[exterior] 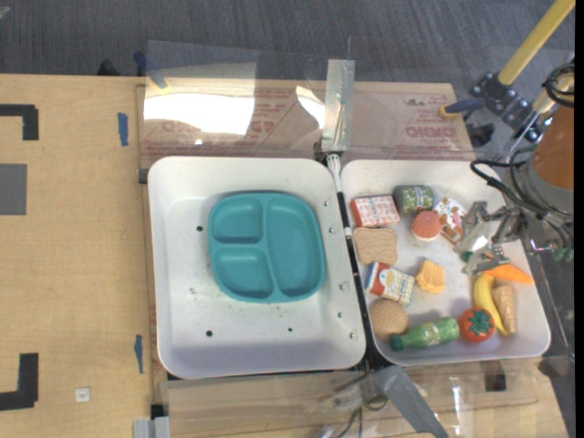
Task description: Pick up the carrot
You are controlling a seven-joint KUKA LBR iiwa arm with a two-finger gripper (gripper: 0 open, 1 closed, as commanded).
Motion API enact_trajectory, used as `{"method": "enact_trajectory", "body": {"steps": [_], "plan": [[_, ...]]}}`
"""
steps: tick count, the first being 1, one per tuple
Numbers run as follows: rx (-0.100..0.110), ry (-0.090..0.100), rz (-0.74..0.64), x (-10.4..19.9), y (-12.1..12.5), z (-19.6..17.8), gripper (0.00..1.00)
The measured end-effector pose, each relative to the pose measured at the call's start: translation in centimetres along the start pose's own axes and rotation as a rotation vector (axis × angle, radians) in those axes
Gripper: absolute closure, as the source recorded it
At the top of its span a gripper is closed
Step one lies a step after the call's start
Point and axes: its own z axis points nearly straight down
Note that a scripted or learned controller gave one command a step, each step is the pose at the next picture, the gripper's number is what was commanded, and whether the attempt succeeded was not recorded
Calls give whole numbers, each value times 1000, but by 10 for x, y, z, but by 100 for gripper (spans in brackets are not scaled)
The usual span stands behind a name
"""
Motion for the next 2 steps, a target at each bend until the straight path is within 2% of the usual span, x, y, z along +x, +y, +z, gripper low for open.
{"method": "enact_trajectory", "body": {"steps": [1, 2], "plan": [[1, -7, 0, -2, 0, -10, 100], [-2, 7, -150, 49, 26, -12, 100]]}}
